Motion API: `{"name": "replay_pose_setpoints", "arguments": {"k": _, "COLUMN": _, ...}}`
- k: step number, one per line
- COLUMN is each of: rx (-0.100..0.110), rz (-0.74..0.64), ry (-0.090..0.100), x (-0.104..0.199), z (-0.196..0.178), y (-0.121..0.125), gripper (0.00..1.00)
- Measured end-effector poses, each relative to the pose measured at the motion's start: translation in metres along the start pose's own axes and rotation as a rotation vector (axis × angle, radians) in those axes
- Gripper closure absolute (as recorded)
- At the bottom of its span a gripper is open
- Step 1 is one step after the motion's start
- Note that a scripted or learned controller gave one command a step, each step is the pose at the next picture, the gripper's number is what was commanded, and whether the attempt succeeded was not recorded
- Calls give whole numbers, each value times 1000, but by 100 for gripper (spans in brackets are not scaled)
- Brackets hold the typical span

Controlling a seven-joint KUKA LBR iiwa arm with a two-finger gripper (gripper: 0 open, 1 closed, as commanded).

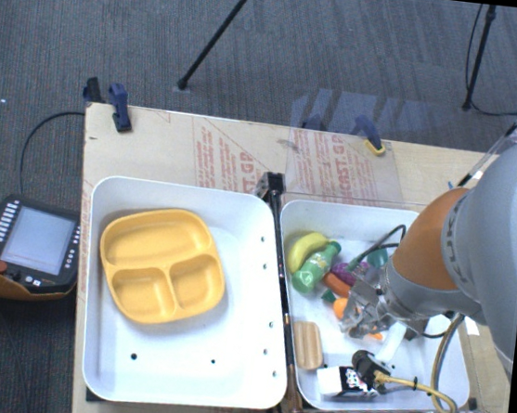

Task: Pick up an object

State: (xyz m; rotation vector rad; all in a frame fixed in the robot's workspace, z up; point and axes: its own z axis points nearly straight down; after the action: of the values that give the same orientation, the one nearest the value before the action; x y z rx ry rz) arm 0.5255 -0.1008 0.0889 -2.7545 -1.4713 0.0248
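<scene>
End effector (pixel 363 319), grip state unclear, sits over small colourful toys (pixel 335 280) in right bin (pixel 420 412).

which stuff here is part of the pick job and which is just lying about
Job:
gripper, down in the right bin
banana
green bottle
tan block

Lying about:
yellow divided tray in the left bin
teach pendant
blue clamp
</scene>
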Motion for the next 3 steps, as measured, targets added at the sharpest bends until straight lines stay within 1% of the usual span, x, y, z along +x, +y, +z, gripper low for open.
{"name": "replay_pose_setpoints", "arguments": {"k": 1, "rx": -15, "rz": 374, "ry": 6, "x": -69, "z": -56, "y": -16, "gripper": 100}}
{"name": "replay_pose_setpoints", "arguments": {"k": 2, "rx": -13, "rz": 431, "ry": 7, "x": -101, "z": -70, "y": 36, "gripper": 100}}
{"name": "replay_pose_setpoints", "arguments": {"k": 3, "rx": -14, "rz": 293, "ry": 7, "x": -120, "z": -119, "y": 18, "gripper": 100}}
